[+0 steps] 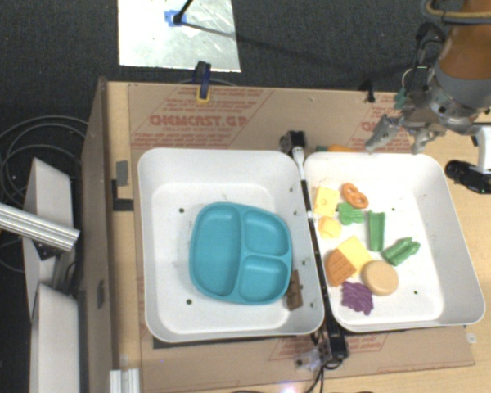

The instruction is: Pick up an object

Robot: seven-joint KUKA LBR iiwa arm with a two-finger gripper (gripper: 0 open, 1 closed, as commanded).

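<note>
Hovering above the right bin rim, the gripper, fingers spread, should centre over one toy food before descending.

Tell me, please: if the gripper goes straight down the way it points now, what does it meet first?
Probably the far rim of the right bin; the gripper hangs open above it. Depth is unclear, so it might land just inside, on bare floor.

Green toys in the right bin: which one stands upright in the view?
The long green stick. The green piece near the pretzel is lumpy; the third green one lies slanted.
</note>
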